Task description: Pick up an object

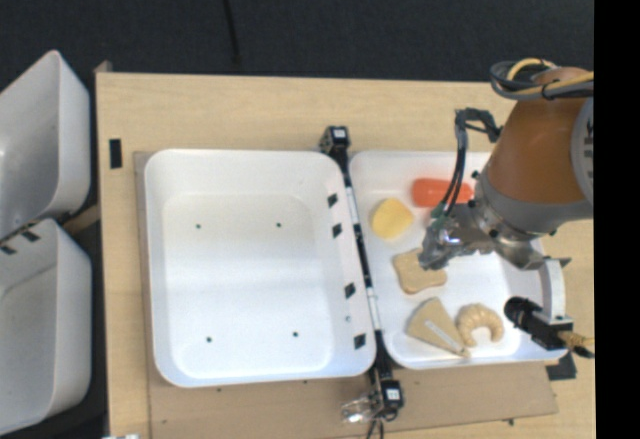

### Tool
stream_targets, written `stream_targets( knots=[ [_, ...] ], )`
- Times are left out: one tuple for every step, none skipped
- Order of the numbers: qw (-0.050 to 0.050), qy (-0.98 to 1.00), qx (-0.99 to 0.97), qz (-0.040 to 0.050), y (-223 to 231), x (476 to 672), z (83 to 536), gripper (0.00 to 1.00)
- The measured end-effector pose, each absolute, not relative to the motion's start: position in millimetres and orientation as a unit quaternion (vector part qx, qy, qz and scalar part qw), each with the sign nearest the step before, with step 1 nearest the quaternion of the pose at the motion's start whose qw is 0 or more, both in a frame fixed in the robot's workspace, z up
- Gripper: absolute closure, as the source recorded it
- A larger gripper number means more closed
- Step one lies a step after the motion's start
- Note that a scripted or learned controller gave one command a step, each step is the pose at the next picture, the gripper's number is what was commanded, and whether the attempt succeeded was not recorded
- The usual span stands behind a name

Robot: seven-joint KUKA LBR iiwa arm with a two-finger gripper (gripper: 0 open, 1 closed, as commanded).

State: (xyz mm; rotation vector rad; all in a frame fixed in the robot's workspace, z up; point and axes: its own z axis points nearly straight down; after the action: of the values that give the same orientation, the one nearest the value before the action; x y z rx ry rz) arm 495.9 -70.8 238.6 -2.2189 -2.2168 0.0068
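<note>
The arm (540,162) is reaching in from the right and is hanging over the right bin (400,163). Its orange band is sitting above the bin's right portion. The gripper (437,249) is pointing down at the middle of the right bin, directly over the upper edge of the toast-shaped piece (415,274). The view is not showing whether the claw is wide, narrow, or closed on anything; the fingertips are blurring into the dark wrist hardware, so this cannot be told.

All pickable objects are lying in the right bin. Relative to the toast-shaped piece:

- The yellow lemon-like piece (392,218) is lying just above and slightly left.
- The orange-red piece (432,191) is lying farther above, partly crossed by a black cable (461,167).
- The tan wedge (436,328) is lying below.
- The croissant-shaped piece (481,323) is lying below and to the right, just beside the wedge.

The left bin (250,267) is sitting to the left of the toast-shaped piece, across the divider between the bins.
</note>
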Motion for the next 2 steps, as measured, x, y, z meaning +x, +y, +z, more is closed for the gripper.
stream_targets(
  knots=[
    [-0.003,-0.709,-0.705,-0.0019,-36,537.2,321,1.0],
    [0.001,-0.706,-0.708,0.0017,-43,488.6,308,1.0]
  ],
)
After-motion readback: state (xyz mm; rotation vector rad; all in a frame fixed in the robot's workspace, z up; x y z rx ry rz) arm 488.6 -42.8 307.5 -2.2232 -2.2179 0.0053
